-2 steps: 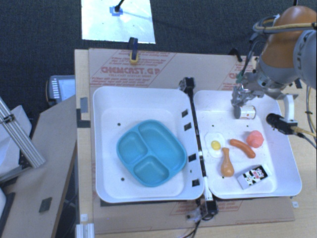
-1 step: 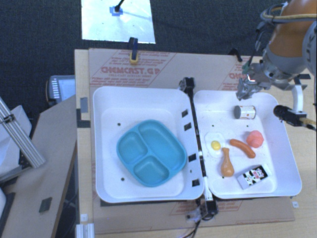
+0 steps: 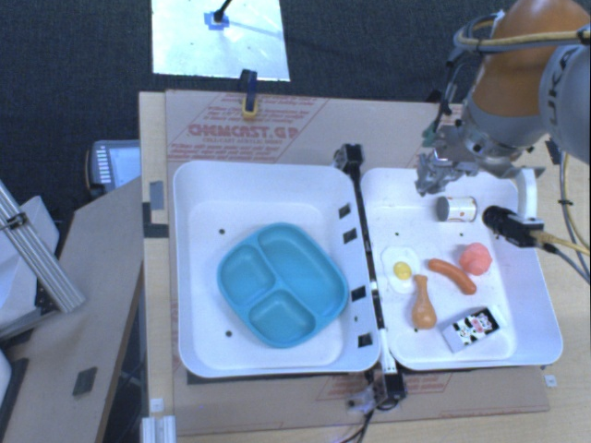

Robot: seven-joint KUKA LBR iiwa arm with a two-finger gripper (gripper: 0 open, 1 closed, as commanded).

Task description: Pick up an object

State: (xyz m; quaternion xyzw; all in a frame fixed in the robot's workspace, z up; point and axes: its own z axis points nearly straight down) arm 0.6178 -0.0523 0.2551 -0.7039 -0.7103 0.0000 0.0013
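My gripper (image 3: 428,181) hangs over the back left of the right bin (image 3: 545,340), with nothing seen in it. A small white can with a grey end (image 3: 457,209) lies on its side just to the gripper's right and a little nearer. Further forward in that bin lie a fried egg (image 3: 400,269), an orange sausage (image 3: 452,276), a pink ball-like piece (image 3: 476,257), a tan drumstick (image 3: 423,305) and a black-and-white box (image 3: 472,329).
The left bin (image 3: 199,201) holds a blue divided plate (image 3: 282,284). A black divider (image 3: 362,247) runs between the two bins. The arm's grey and orange body (image 3: 522,63) looms over the right bin's back right corner.
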